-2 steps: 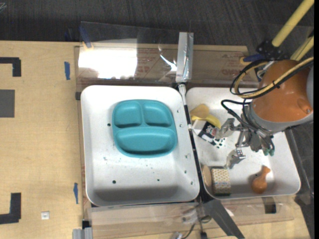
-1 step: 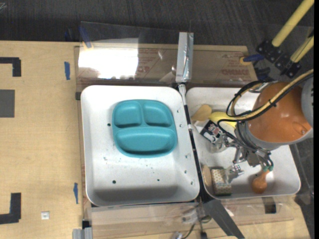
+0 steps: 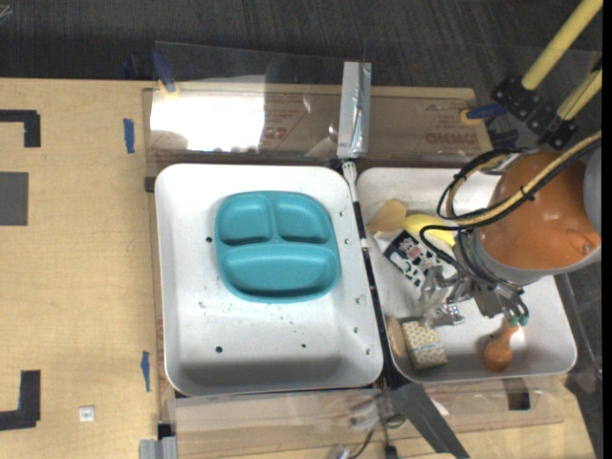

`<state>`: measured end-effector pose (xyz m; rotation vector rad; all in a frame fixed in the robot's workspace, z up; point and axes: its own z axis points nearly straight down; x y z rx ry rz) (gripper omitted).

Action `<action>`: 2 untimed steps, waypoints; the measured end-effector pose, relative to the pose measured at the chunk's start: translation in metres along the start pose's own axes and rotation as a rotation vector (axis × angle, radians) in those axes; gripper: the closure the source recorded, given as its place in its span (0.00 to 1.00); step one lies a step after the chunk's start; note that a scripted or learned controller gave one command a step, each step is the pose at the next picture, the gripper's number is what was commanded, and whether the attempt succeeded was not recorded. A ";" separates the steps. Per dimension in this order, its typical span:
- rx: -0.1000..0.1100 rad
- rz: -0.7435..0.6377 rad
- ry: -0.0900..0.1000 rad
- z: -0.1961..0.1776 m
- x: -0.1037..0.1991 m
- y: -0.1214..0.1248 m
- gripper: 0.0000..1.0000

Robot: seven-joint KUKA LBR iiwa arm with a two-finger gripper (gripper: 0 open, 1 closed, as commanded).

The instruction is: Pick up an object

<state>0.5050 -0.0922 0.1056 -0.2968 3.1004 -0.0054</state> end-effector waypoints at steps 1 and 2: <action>-0.007 -0.390 0.014 -0.171 0.010 0.014 1.00; -0.015 -0.758 0.017 -0.146 -0.017 0.005 1.00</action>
